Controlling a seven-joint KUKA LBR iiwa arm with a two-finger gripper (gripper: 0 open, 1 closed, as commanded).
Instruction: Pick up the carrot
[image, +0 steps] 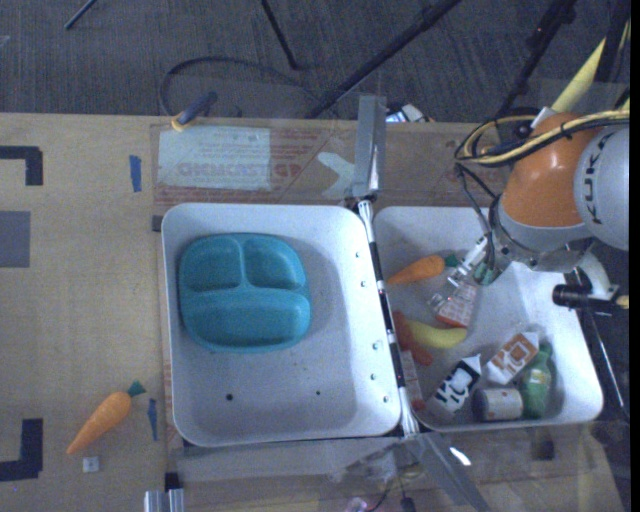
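An orange carrot (418, 269) with a green top lies in the right bin (578, 345), near its upper left corner, with the green end pointing right. My gripper (478, 266) hangs just right of the carrot's green end, under the grey and orange wrist. A small red and white carton (455, 306) lies right below the gripper. A second carrot (100, 421) lies outside the bins on the wooden bench, at the lower left.
The left bin (340, 400) holds a teal divided plate (243, 290). In the right bin lie a yellow banana (442, 334), a red piece (408, 335), a black and white carton (458, 386), an orange carton (513, 357), a green bottle (538, 380) and a can (497, 403).
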